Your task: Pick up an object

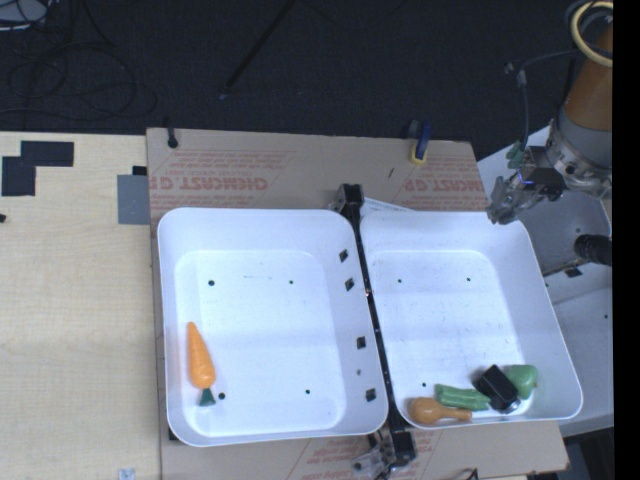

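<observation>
An orange toy carrot [200,357] with a green top lies near the front left corner of the left bin [255,236]. In the front right corner of the right bin [452,230] lie a green pod-like toy [461,397], a black block [496,387], a green rounded piece [522,377] and an orange-tan pear-like toy [436,411], close together. My gripper [503,205] hangs over the right bin's far right corner, well away from all of them, with nothing seen between its fingers.
The bins sit on a cardboard sheet [300,168] on the bench, joined by a black divider strip [362,308]. A blue and yellow clamp [420,141] stands at the cardboard's far edge. Cables run along the dark floor behind.
</observation>
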### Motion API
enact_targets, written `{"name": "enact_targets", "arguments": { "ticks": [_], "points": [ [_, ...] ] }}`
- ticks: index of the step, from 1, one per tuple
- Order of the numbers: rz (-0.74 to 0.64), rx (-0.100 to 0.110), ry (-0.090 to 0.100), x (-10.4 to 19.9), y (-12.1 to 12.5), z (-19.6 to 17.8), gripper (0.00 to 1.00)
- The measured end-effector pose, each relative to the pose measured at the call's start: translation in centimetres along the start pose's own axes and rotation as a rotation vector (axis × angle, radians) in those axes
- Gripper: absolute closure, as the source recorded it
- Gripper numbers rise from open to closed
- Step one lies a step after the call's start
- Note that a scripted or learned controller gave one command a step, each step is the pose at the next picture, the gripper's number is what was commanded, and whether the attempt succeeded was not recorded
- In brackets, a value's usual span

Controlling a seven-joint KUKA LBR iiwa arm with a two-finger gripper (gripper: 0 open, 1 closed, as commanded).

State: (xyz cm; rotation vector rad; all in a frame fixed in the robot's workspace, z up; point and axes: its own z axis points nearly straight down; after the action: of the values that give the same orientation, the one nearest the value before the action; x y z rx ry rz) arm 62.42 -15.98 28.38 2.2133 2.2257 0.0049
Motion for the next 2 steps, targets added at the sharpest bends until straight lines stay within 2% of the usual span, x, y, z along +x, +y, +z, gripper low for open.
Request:
{"name": "enact_targets", "arguments": {
  "ticks": [1, 2],
  "points": [
    [0.011, 0.008, -0.002, -5.0, -5.1, -0.7, 1.0],
    [0.0, 0.0, 0.0, -0.2, 0.0, -4.1, 1.0]
  ]
}}
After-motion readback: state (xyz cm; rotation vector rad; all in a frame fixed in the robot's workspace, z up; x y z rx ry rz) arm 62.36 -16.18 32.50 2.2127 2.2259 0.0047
